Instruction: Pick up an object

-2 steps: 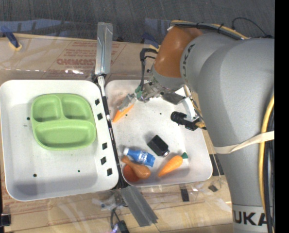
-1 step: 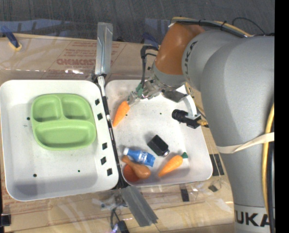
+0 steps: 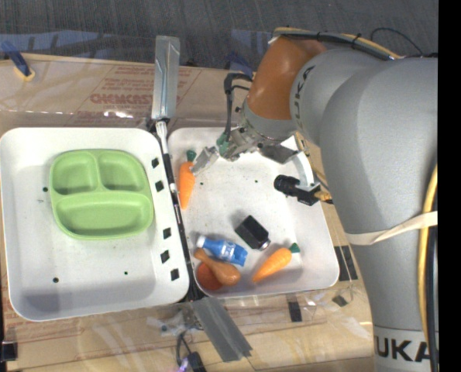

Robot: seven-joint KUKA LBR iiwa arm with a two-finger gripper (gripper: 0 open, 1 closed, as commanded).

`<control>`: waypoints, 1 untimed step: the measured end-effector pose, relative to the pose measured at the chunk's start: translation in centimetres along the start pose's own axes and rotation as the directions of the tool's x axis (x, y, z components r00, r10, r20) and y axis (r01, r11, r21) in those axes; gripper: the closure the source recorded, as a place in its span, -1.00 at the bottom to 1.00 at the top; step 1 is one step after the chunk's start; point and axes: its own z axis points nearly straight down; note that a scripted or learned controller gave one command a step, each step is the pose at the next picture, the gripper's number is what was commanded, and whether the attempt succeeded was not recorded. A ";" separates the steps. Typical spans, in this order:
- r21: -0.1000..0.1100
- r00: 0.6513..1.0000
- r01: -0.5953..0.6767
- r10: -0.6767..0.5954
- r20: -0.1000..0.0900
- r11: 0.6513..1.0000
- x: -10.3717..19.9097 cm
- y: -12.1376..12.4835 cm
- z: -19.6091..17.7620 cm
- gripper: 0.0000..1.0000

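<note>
The right bin [image 3: 317, 231] holds several small objects. An orange carrot [image 3: 185, 183] lies along its left wall. A second carrot [image 3: 274, 263] rests near the front right. A black block [image 3: 252, 232] sits mid-bin, with a blue and white bottle [image 3: 221, 249] beside it and a brown-orange piece [image 3: 217, 273] at the front wall. My gripper [image 3: 215, 153] hangs over the bin's back left, just right of the first carrot's top, with nothing seen between its fingers.
The left bin [image 3: 29, 277] carries a green divided plate [image 3: 101, 191]. A metal divider [image 3: 165, 80] runs between the bins at the back. A black fitting [image 3: 296, 187] sits by the right bin's right wall. The grey arm [image 3: 369, 146] covers the right side.
</note>
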 end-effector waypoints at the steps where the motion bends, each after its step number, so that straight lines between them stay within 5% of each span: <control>1: 0.017 0.998 -0.057 0.057 0.001 0.998 3.1 -11.7 1.7 -1.00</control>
